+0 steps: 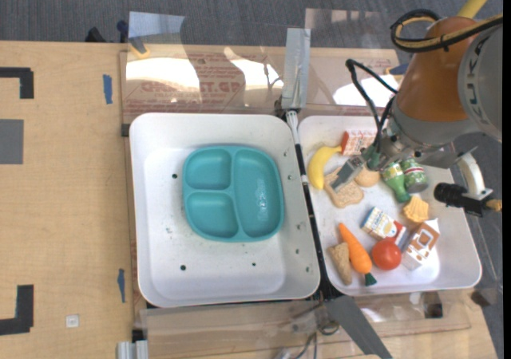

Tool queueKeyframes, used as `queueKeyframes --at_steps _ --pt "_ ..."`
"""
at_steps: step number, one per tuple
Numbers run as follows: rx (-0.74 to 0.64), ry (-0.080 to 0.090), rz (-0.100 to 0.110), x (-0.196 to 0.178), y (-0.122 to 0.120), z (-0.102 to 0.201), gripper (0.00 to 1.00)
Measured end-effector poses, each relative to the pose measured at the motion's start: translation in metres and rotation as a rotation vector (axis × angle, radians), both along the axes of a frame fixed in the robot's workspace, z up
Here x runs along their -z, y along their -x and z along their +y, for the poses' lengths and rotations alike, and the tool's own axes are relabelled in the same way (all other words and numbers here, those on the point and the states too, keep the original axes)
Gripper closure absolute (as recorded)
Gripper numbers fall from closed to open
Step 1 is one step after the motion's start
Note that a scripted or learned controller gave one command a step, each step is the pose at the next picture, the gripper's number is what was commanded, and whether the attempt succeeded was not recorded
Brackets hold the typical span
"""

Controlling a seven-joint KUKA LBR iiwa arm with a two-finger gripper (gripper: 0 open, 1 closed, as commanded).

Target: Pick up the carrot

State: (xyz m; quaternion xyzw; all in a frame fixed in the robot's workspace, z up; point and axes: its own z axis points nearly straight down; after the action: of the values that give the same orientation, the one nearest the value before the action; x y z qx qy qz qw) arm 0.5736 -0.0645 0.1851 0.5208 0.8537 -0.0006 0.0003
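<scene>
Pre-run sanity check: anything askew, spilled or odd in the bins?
Nothing spilled or damaged. The teal plate sits squarely in the left bin. The toy food is in the right bin; the carrot lies flat, touching the tomato. The tool hangs over the bread, not the carrot.

Grey KUKA arm (483,86) with a wide orange band (435,78) above the wrist. Black cables (375,90) loop beside the band. Gripper (355,170) is dark grey metal.

Carrot (355,246): I log one, orange with a green stub at its lower end, lying flat and slanted in the right bin's near half. I see it untouched, thick end toward the bin's front edge.
</scene>
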Motion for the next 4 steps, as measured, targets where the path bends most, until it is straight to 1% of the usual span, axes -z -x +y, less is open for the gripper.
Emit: queueKeyframes --at_steps 1,2,3,4 --pt "0.025 -0.002 0.001 0.001 0.094 0.031 0.00" --pt "-0.141 -0.002 0.003 0.001 0.094 0.008 0.00" --pt "-0.353 0.002 -0.012 0.081 0.090 -0.036 0.00" --pt "-0.576 0.009 -0.024 0.086 0.085 -0.031 0.00"
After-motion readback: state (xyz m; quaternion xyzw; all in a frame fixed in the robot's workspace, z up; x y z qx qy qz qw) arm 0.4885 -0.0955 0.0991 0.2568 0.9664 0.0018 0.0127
